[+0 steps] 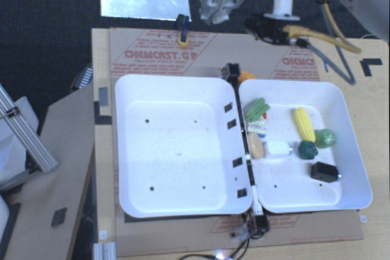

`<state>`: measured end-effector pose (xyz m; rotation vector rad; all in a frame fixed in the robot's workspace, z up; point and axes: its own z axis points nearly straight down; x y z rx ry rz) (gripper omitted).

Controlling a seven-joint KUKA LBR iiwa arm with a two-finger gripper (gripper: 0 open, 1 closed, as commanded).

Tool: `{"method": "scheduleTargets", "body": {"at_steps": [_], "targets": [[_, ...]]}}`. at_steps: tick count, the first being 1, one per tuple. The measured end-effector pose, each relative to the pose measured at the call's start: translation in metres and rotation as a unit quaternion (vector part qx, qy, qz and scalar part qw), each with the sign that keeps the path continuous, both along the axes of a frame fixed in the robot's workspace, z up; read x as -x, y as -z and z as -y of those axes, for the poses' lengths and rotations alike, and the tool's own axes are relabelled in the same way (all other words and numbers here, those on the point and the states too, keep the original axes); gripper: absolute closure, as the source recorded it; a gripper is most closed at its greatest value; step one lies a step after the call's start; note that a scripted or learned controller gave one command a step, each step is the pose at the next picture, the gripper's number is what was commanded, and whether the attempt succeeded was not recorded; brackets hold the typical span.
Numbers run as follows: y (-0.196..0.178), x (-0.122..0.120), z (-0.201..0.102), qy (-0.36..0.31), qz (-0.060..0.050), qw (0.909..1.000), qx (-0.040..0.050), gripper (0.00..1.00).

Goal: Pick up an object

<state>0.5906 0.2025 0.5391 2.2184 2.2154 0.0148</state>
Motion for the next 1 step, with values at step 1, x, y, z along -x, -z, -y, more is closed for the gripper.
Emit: {"method": "scheduleTargets", "body": {"at_steps": [1], "targets": [[0.1235,0.0773,-0.0339,-0.005,-0.013,0.9999,0.0028,1.00]]}}
